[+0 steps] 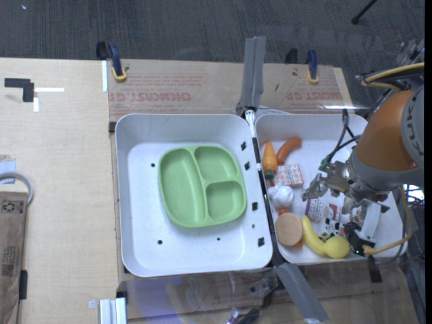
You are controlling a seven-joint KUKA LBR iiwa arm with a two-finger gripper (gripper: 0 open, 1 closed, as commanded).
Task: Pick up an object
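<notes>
Arm [388, 137] low over right bin [307, 125]

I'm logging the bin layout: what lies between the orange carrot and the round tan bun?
In the camera view, a small pink-and-white box and a white ball lie between the carrot and the bun.

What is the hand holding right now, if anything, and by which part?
It cannot be told. The hand is low in the right bin, over a small carton beside the banana, and the arm hides any grasp.

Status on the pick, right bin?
Pincer low in right bin, among the toys; grasp not visible. Banana, lemon beside it. Green tray alone in left bin.
</notes>
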